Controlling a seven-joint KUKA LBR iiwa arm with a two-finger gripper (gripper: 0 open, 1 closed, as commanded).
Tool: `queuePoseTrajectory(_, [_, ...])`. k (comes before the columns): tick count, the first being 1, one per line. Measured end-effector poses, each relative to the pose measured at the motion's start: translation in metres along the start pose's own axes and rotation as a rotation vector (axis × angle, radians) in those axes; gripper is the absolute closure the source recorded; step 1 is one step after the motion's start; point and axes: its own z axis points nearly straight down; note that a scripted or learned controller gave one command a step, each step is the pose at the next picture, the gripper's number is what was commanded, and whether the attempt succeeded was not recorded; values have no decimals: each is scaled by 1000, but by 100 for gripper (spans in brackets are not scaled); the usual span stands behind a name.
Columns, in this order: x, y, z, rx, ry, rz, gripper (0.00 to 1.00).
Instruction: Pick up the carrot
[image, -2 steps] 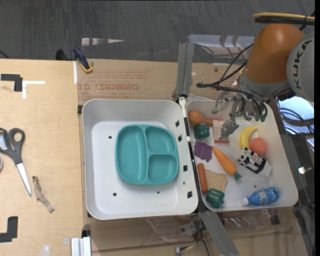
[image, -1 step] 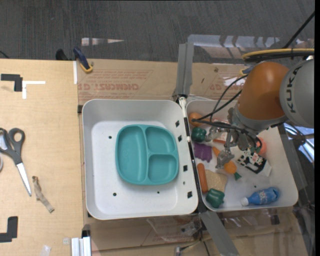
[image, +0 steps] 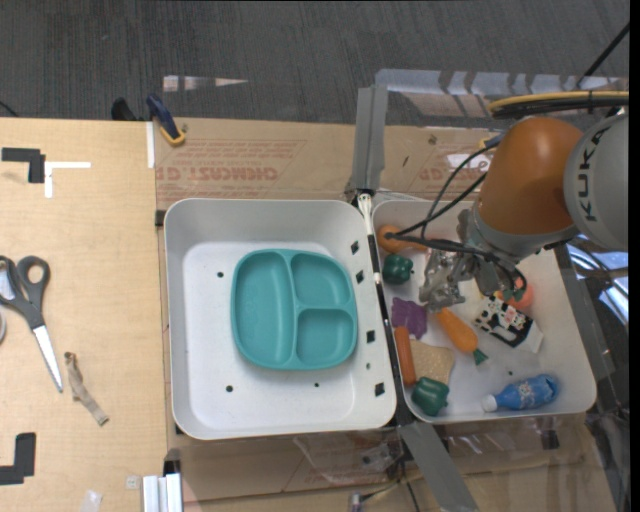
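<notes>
We're seeing a blue bottle (image: 524, 392) lying at the near edge of the right bin (image: 570, 330). Carrot (image: 459, 331) is lying just beside it, mid-bin. Gripper (image: 441, 283) is hovering near carrot; can't tell its grip state. Teal tray (image: 295, 309) is sitting in left bin (image: 190, 330).

The arm (image: 560, 180) ran off the right edge and hid the right bin's (image: 570, 395) far wall; the gripper's (image: 445, 285) fingers were too blurred to read.
</notes>
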Motion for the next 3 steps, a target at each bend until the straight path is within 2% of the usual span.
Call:
queuePoseTrajectory(1, [15,77,-89,-4,3,-241,100])
queuePoseTrajectory(2, [26,43,-115,-5,2,-735,100])
queuePoseTrajectory(3, [18,-24,-230,-7,3,-853,100])
